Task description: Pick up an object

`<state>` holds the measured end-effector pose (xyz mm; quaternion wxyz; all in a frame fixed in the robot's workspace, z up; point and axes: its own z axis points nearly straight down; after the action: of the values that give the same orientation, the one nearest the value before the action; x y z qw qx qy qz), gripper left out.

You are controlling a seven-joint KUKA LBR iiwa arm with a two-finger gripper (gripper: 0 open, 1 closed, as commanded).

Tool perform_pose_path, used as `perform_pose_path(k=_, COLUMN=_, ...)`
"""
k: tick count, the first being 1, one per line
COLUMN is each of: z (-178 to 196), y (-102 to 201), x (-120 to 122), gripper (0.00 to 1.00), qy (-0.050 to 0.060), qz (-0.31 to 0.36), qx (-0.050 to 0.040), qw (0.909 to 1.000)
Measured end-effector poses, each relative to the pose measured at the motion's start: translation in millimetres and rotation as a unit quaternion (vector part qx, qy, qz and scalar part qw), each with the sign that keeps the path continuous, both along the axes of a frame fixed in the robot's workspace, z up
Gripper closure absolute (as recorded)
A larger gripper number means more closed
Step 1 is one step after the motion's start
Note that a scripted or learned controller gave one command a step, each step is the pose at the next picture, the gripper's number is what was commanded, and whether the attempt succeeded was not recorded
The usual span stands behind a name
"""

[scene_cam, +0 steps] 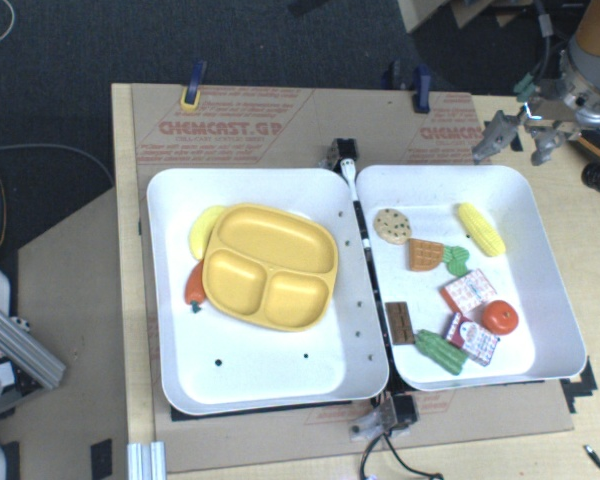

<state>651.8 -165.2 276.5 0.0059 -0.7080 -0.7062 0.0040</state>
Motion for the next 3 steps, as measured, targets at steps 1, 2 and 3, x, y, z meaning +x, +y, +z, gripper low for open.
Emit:
perform_pose_path(k=1, z=8.6, y=0.4, x=1.9, gripper=0.00, qy=-0.007, qz=0.001, qx=-0.0013, qw=1.0000)
perform_pose_path(k=2, z=-36.1, y=-5.5, x=2.5, gripper=0.00, qy=-0.004, qz=0.001, qx=-0.0011, qw=1.0000)
perform_pose_path(k=3, z=-99.2, y=-6.5, x=4.6, gripper=0.00, qy=-0.004, qz=0.002, qx=-0.0010, qw=1.0000)
